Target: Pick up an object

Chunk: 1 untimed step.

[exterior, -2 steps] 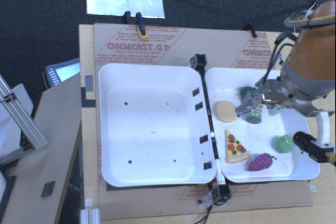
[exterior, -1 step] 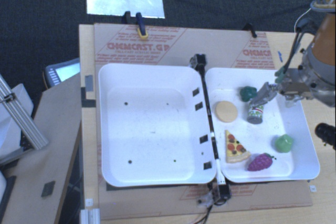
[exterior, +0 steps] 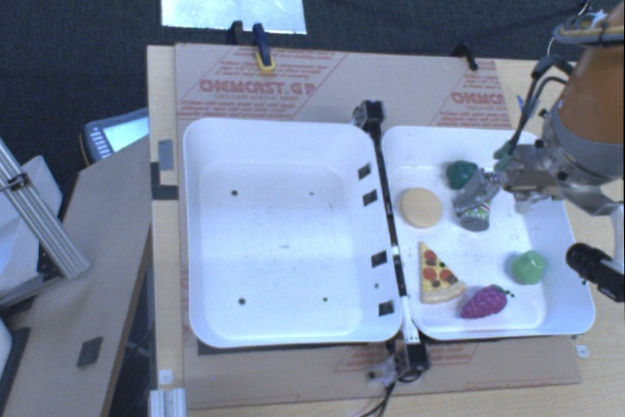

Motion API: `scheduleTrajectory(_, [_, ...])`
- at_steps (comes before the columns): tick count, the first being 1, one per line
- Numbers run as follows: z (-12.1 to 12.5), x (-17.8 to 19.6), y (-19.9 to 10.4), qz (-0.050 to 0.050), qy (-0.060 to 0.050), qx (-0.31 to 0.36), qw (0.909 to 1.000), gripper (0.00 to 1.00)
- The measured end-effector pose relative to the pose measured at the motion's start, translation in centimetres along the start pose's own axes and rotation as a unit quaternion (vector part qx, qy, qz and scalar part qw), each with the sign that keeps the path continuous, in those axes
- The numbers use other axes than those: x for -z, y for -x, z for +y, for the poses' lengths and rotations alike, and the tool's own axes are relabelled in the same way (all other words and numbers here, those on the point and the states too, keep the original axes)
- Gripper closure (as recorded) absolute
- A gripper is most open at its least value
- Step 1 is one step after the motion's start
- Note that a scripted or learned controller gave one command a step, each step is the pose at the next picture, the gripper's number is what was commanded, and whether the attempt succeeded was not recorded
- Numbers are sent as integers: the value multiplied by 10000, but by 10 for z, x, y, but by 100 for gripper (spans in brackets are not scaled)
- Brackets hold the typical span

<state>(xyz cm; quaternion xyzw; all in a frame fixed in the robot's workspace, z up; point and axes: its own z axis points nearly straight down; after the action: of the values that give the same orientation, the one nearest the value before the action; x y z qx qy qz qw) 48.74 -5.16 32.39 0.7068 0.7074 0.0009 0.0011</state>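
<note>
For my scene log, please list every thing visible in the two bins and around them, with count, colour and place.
white bins: two, side by side on the bench
dark green object: one, right bin, top
tan disc: one, right bin, left side
pizza slice toy: one, yellow and red, right bin, lower left
purple grapes toy: one, right bin, bottom
green ball: one, right bin, lower right
gripper: one, grey, over right bin, beside the dark green object
</note>
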Motion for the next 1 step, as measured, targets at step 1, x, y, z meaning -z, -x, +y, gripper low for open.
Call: scheduleTrajectory(1, [-1,-105,-31,10,-37,6,10000,0])
